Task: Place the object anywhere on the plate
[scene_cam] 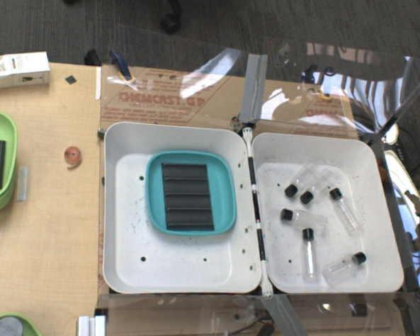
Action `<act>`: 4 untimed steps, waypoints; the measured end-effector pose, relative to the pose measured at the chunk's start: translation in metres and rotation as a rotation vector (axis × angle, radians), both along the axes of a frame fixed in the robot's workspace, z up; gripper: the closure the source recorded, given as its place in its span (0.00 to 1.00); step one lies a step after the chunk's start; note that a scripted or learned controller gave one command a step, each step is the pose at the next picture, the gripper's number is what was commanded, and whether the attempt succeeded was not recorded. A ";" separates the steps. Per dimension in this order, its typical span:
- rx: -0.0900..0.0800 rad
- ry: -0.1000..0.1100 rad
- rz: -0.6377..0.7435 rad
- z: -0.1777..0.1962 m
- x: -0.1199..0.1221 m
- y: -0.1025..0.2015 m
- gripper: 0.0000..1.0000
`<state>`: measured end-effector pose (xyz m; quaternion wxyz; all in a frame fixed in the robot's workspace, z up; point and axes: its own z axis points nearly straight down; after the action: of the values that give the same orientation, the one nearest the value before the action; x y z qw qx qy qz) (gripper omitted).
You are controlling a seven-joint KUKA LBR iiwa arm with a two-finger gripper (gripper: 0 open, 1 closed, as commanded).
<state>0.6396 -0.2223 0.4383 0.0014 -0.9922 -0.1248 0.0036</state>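
Worktop (42, 246): a stack of green trays (3, 123) is being carried at the far left edge, and a small red disc (72, 155) is lying just right of it, well apart from both bins.

Left bin (112, 264): a teal plate (226, 193) is being held near its middle, flat on the floor of the bin.

Plate contents: a dark ribbed block (187, 196) is being borne squarely on the plate, inside the rim on all sides and touching nothing else.

Right bin (370, 159): several clear vials (308, 253) with black caps are lying scattered on its floor, some close together, none leaning over the divide between the bins.

Hand: its state cannot be told from this view; nothing is being seen gripped or lifted.

Task's thing: if the ribbed block is the object meant, it is already resting on the plate; if a vial is meant, all of them are lying in the right bin, apart from the plate.

Progress, as judged: on the first reading the placing is being taken as done, with only a withdrawal left. On the second reading nothing is being counted as done, and picking, carrying across and setting down are all outstanding.
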 end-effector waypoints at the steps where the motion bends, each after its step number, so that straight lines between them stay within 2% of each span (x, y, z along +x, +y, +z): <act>1: 0.000 0.000 -0.046 0.001 -0.011 0.000 0.00; 2: -0.002 -0.003 -0.044 0.001 0.004 0.001 0.00; 3: 0.000 -0.002 -0.051 0.001 -0.006 0.000 0.00; 4: -0.001 -0.003 -0.046 0.001 0.011 0.001 0.00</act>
<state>0.6506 -0.2217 0.4395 0.0006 -0.9948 -0.1021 0.0020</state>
